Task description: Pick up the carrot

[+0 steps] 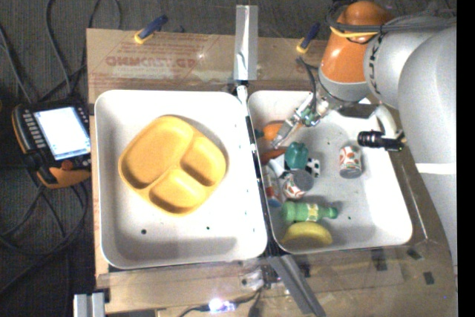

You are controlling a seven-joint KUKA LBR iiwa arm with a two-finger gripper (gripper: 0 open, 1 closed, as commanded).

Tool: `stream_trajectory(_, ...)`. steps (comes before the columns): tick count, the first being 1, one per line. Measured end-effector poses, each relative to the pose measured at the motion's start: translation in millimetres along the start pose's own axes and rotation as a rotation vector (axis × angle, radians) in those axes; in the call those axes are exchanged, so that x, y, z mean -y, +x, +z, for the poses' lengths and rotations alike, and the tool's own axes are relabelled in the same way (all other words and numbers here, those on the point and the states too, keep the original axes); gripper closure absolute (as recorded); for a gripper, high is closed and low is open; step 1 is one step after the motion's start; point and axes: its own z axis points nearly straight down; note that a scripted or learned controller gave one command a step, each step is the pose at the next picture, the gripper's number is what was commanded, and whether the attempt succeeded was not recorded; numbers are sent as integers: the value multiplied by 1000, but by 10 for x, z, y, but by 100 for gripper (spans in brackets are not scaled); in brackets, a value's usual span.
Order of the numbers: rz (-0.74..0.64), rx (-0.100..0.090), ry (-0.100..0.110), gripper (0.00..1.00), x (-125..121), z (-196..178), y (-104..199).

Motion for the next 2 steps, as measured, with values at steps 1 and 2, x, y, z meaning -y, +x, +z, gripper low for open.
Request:
stream_trajectory(1, 83, 8, -16, 0, -122, -950, 255)
stream_trajectory(2, 61, 9, -13, 0, 334, -369, -220)
